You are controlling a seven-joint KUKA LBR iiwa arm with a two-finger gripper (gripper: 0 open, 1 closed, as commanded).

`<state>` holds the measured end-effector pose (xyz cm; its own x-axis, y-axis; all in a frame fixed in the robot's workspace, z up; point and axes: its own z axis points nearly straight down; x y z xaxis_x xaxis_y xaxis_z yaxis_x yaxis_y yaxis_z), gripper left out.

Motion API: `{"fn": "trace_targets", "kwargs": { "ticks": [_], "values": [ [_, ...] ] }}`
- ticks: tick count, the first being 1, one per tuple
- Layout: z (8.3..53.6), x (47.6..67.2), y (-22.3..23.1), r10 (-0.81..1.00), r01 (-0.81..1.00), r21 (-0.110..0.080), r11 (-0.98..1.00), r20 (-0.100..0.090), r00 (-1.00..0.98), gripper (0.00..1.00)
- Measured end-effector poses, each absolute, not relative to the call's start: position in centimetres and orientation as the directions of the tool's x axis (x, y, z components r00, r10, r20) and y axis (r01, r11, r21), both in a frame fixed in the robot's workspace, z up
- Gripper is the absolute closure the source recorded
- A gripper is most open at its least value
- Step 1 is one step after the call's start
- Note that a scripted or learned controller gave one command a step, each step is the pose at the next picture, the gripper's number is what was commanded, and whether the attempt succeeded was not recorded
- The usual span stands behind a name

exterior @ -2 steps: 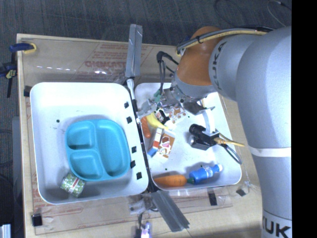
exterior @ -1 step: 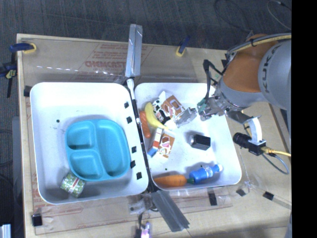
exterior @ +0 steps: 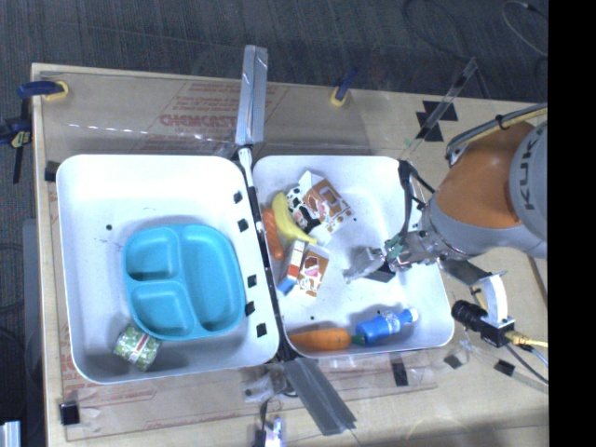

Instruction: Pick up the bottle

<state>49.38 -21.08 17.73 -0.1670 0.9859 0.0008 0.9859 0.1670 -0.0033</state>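
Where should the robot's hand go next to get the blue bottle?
Probably toward the near rim of the right bin. The hand sits mid-bin, apart from the bottle, which lies on its side by that rim with the carrot touching its end. It should get above the bottle before lowering.

- Bottle (exterior: 384, 326): small blue plastic body with a paler, whitish cap end.
- Pose: lies on its side, long axis running roughly left to right with a slight tilt, cap end pointing right and a little upward in the camera view.
- Location: right-hand bin (exterior: 424, 338), on the floor close to the near wall, towards the right corner.
- Neighbour: an orange carrot (exterior: 319, 340) lies just beside its left end.
- State: resting on the bin floor, ungripped.
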Motion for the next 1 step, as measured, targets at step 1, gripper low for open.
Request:
{"fn": "trace_targets", "kwargs": {
  "ticks": [1],
  "values": [
    [16.63,47.74,-20.99,0.980,0.980,-0.001,0.199,0.000,-0.199,0.00]
  ]
}}
